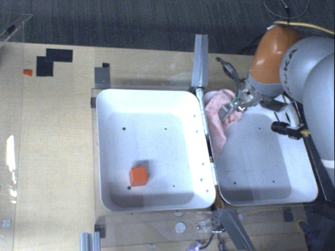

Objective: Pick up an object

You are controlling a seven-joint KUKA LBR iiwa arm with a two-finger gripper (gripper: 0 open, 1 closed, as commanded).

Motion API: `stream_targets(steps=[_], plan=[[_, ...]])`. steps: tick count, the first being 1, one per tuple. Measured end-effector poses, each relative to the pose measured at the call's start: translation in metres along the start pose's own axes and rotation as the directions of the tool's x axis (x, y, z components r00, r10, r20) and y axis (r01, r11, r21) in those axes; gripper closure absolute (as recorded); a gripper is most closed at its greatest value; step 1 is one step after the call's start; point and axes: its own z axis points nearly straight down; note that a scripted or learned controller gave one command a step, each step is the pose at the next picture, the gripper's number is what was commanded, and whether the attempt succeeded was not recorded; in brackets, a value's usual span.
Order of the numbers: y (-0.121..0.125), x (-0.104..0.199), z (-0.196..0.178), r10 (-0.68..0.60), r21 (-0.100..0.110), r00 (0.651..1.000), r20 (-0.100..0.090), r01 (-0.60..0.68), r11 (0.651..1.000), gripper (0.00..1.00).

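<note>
Fingers (229,110) in pink cloth (217,120) (tips hidden).

A small orange cube (138,176) sits in the plain white shallow left bin (152,109). A pale pink crumpled cloth (217,120) drapes the matching white right bin (272,192). The bench (52,156) is light tan wood with black marks near its far left corner.
</note>
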Motion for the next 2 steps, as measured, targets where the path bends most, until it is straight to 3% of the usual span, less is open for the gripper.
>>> stream_targets(steps=[1,2], plan=[[0.0021,-0.0026,-0.0081,-0.002,-0.013,1.0,0.015,0.003,1.0,1.0],[0.0024,0.0037,-0.006,-0.008,-0.002,1.0,-0.002,0.008,1.0,0.0]])
